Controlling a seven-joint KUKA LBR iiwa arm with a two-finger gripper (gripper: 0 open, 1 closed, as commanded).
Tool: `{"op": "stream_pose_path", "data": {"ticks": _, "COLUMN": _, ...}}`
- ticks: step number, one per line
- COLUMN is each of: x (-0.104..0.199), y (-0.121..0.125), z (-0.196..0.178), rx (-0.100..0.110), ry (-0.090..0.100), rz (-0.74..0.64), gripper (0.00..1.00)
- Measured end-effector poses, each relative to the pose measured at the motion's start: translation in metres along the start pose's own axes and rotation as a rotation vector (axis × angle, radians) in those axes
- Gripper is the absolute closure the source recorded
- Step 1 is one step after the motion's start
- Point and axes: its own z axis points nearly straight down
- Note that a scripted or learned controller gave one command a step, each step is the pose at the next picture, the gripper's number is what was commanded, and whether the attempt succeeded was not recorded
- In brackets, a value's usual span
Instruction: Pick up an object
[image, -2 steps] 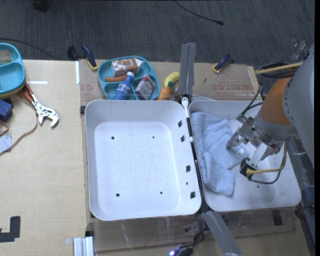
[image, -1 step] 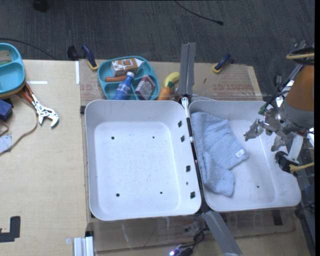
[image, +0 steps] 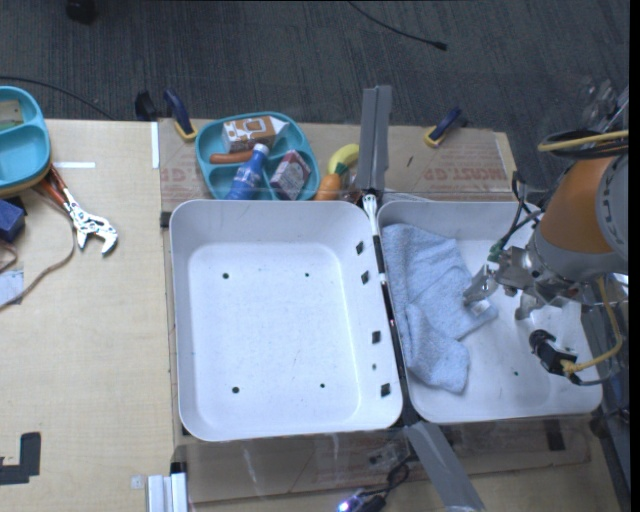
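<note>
Two white bins (image: 190, 330) sat on the bench, and in the right one the gripper (image: 483, 298), fingers apparently spread, touched the crumpled towel's (image: 425, 300) right edge, so closing there might have pinched only a loose fold that slipped free.

A robotics lab — plywood bench (image: 80, 380), clamped white bins (image: 180, 330), loose wrench (image: 88, 228).

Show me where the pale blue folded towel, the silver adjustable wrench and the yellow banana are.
pale blue folded towel (image: 425, 300), camera view, middle of the cloth
silver adjustable wrench (image: 90, 228), camera view, its head
yellow banana (image: 343, 158), camera view, its curved body
</note>
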Motion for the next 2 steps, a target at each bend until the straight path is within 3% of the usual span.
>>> {"op": "stream_pose_path", "data": {"ticks": 1, "x": 0.043, "y": 0.024, "z": -0.011, "rx": -0.001, "ry": -0.001, "rz": 0.277, "gripper": 0.0}}
{"op": "stream_pose_path", "data": {"ticks": 2, "x": 0.006, "y": -0.002, "z": -0.035, "rx": 0.0, "ry": 0.0, "rz": 0.084, "gripper": 0.0}}
